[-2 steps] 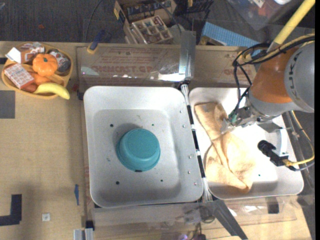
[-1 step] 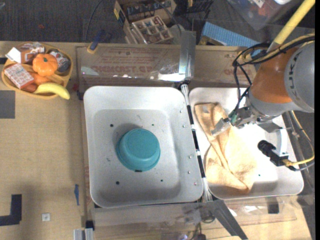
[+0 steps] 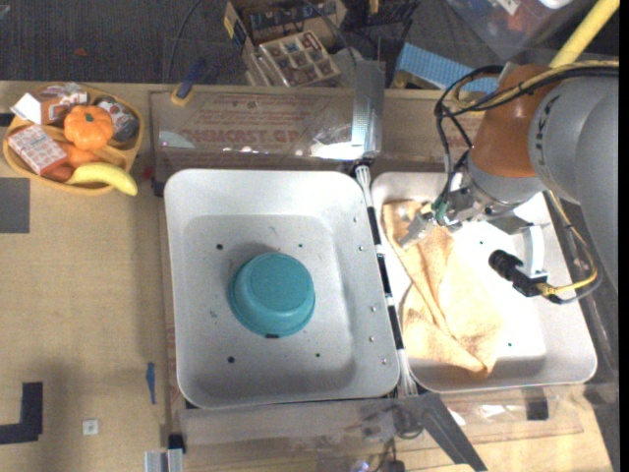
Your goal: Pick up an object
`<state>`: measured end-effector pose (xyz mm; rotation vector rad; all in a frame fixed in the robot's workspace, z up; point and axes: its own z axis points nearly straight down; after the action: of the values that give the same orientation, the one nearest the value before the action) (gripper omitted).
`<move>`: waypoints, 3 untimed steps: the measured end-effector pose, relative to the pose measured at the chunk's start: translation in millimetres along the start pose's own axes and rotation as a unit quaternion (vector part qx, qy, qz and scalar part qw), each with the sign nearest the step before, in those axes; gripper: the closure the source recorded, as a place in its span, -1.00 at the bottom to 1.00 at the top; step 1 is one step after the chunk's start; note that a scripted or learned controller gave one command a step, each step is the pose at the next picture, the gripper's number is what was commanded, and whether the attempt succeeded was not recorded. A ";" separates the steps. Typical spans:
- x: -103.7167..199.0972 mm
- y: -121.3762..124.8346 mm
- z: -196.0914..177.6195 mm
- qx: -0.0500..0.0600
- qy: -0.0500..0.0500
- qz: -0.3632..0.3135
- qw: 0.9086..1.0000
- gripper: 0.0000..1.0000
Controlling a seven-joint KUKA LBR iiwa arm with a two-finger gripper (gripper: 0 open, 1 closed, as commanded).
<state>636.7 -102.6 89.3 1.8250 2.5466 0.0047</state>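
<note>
The gripper sits at the upper end of the tan cloth in the right bin (whether it grips is hidden); the cloth's long axis runs toward lower right.

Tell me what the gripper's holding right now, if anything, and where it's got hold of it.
It cannot be told. The gripper sits at the upper edge of the tan cloth in the right bin, but whether cloth is between its fingers is unclear.
</note>
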 end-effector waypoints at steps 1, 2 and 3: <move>0.6 2.2 -12.0 -0.003 -0.001 -0.001 1.000 1.00; 0.7 2.2 -12.0 -0.003 -0.001 -0.001 1.000 -1.00; 20.2 -47.5 -0.1 -0.001 0.001 -0.057 0.998 -1.00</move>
<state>585.2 -98.8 89.0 1.6766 2.6465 0.0071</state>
